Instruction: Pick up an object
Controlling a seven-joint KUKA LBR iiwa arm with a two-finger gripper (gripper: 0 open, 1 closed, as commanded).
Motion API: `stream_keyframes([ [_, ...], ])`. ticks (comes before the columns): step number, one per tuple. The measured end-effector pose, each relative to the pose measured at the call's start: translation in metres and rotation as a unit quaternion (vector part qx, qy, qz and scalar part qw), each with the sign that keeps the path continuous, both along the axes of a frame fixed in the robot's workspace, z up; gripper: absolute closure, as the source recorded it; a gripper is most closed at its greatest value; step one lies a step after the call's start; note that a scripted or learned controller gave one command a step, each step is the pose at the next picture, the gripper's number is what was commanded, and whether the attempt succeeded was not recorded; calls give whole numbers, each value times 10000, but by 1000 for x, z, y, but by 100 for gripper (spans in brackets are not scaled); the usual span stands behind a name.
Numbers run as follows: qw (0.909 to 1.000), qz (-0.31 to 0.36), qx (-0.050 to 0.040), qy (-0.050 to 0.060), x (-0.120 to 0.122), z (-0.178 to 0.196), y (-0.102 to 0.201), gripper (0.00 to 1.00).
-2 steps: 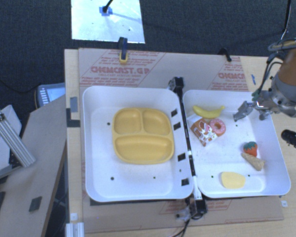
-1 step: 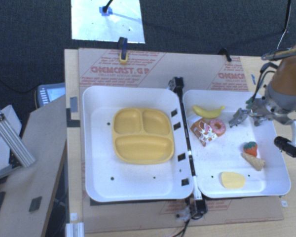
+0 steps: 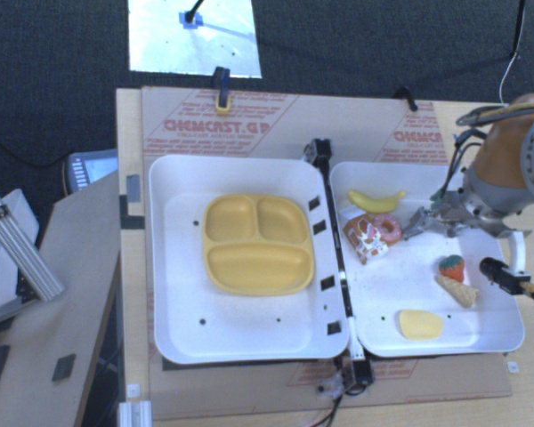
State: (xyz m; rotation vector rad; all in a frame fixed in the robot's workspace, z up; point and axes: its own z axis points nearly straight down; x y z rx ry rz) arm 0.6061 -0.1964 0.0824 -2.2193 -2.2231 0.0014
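Plastic, cardboard and carpet: materials seen from above

Two white bins, the left [image 3: 173, 265] and the right [image 3: 498, 332], are shown in smooth, slightly glossy plastic. A yellow divided tray [image 3: 254, 243] is seen in matt plastic. The toy banana [image 3: 376, 201], the pink frosted piece [image 3: 374, 235], the strawberry piece [image 3: 453, 268] and the pale yellow disc [image 3: 420, 325] appear as smooth moulded plastic. The surface [image 3: 276, 123] is covered with printed brown cardboard. The floor [image 3: 53, 52] is laid with rough dark carpet, and a shiny metallic sheet [image 3: 193, 25] rests on it.
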Motion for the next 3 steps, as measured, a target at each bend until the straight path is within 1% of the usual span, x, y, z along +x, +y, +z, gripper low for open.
stream_keyframes([
  [1, 10000, 3, -9, -32, 2, 14, 0, 100],
  [2, 10000, 19, -6, -38, 7, 61, 7, 100],
  [3, 10000, 15, -7, -34, 1, 108, 6, 100],
])
